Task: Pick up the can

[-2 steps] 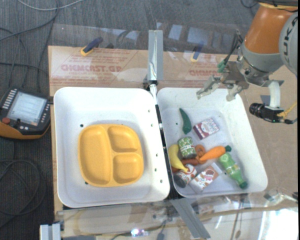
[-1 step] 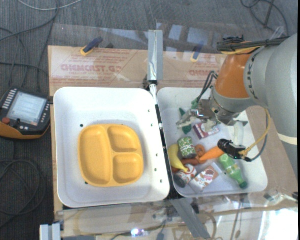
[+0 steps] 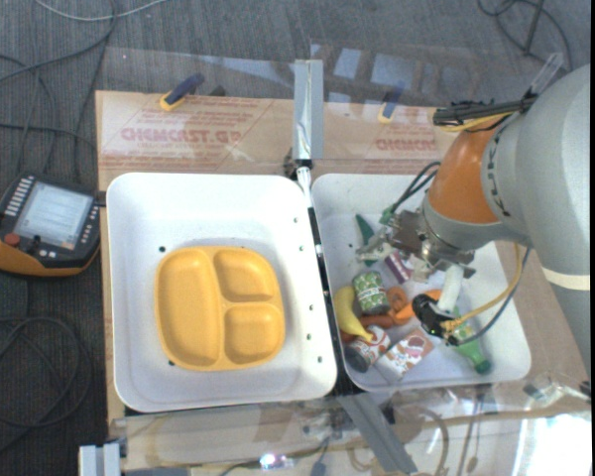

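Floor: dark grey carpet (image 3: 228,18) across the upper frame and left side. A thin white cable (image 3: 69,10) loops at upper left; black cables (image 3: 20,360) trail at lower left and upper right. Orange-and-grey handheld pendant (image 3: 42,224) with a lit screen lies on the carpet at the left edge. The table (image 3: 228,132) is a brown board printed with reddish lettering. Even light, no hard shadows.

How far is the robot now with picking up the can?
Done: the arm has reached over the right bin. In hand: the gripper is low among the clutter, just right of the green can, which lies on the pile by the banana. Left: grasping and lifting it.
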You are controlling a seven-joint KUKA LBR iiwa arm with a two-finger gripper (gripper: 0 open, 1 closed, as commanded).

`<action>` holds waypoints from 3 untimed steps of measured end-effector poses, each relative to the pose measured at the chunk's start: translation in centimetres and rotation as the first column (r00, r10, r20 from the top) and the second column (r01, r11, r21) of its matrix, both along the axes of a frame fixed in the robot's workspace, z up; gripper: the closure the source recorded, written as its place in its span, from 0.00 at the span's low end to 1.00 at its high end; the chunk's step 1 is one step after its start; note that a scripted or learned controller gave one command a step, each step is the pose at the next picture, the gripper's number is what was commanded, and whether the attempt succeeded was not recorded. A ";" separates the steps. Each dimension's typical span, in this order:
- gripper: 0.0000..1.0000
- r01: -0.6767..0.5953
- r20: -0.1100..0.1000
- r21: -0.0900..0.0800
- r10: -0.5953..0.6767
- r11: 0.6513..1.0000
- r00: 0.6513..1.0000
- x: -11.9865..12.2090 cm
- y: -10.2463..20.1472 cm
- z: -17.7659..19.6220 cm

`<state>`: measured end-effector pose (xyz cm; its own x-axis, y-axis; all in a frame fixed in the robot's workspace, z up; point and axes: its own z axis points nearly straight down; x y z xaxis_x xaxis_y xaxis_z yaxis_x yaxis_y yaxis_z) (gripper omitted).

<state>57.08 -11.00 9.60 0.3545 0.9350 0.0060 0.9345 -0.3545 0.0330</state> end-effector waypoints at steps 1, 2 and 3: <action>0.00 0.116 -0.018 0.004 -0.116 0.993 0.993 -1.5 0.8 -0.7; 1.00 0.117 -0.025 0.006 -0.117 0.993 0.993 -1.5 0.7 -0.2; 1.00 0.122 -0.017 0.008 -0.122 0.992 0.992 -3.3 -3.9 -0.5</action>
<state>53.82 -14.91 9.06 0.4664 0.8845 0.0079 0.8844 -0.4665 0.0143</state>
